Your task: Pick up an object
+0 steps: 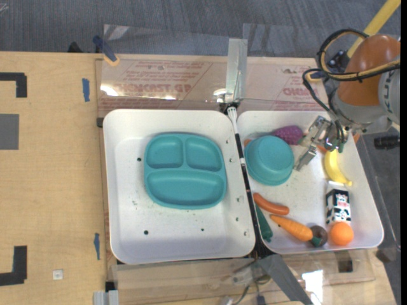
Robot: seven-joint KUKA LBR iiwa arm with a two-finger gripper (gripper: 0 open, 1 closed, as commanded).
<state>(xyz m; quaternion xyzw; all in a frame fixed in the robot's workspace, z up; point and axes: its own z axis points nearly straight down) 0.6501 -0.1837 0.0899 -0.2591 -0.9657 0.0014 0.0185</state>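
In the camera view, the gripper (pixel 320 142) hangs at the upper right, fingers spread apart and holding nothing. A banana (pixel 334 166) lies just beside it (on its right). A teal bowl (pixel 270 159) sits to its left.

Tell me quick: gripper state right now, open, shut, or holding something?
Gripper: open, holding nothing; it hangs over the right bin between the bowl and the banana.
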